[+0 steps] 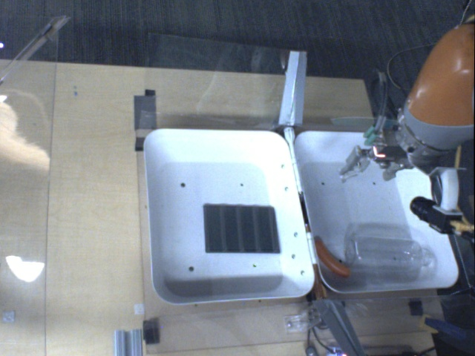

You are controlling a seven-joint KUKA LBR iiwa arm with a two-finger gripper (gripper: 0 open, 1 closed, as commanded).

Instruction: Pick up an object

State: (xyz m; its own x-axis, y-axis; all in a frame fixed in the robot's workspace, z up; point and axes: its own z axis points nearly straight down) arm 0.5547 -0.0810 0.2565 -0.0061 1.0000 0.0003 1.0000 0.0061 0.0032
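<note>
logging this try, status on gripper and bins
Gripper over right bin, holding nothing. Clear bottle and orange piece lie near its front edge. Dark ribbed pad in left bin.

Robotics lab, wooden bench (82, 221), two white bins (223, 143), clear guard panels (22, 147), grey carpet (223, 6)

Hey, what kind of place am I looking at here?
Probably a robotics lab test bench for grasping trials. An industrial arm with a gripper reaches over two shallow white bins fixed side by side on a wooden bench, with cables near the edge and carpet behind.
</note>
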